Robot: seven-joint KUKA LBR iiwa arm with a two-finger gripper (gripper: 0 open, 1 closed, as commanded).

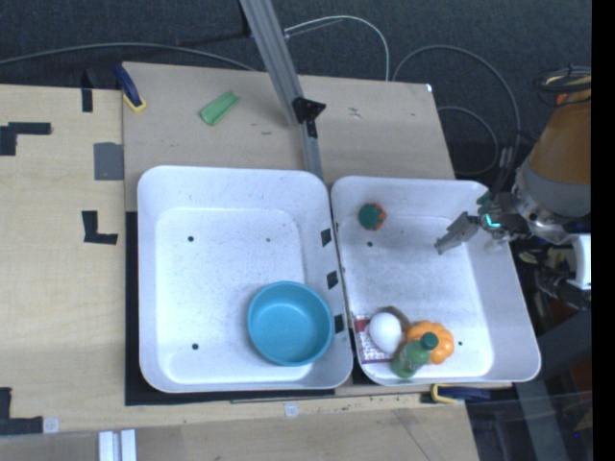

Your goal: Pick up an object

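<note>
Approach step, nothing grasped. Gripper (450, 241) poised over right bin (500, 353) near its upper right rim; jaws' state: cannot tell. Candidates: small green-orange ball (372, 216) at bin's far left; white egg (385, 331), orange item (434, 342), green item (413, 357) clustered at near edge. Next: pick target, align above, descend.

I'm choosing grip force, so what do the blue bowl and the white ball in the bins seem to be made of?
The blue bowl looks like moulded plastic: even colour, smooth matte surface, thick rounded rim. The white ball has a smooth, faintly shiny skin, probably hard plastic, though at this size rubber or foam cannot be ruled out.
</note>
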